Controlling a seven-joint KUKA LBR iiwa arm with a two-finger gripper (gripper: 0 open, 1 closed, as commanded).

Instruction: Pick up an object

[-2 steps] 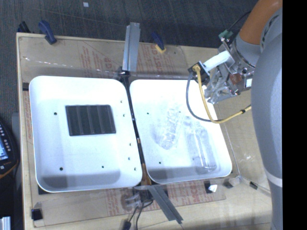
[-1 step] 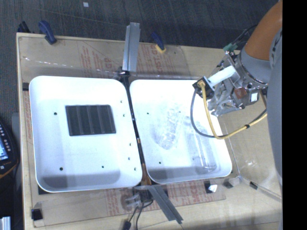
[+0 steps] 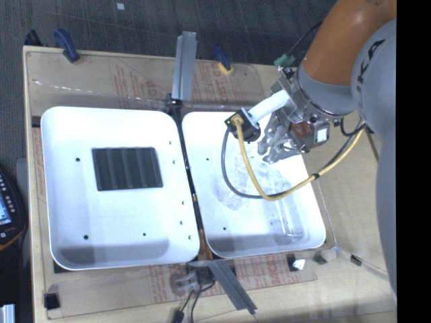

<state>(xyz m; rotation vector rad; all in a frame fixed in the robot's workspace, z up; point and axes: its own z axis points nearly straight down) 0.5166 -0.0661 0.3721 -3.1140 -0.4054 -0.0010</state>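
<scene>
Grey arm with orange band carries the end effector above the right white bin; its grip state I cannot tell. Below it lie clear plastic objects, ungrasped. Approach step, apparently; next comes descent.

Grey arm enters from 3 o'clock, its orange band up at 1 o'clock, wrist angled down toward frame centre. Claw hangs at the wrist's end, pointing toward 7 o'clock. A yellow cable loops from the wrist, bowing toward 6 o'clock.
</scene>
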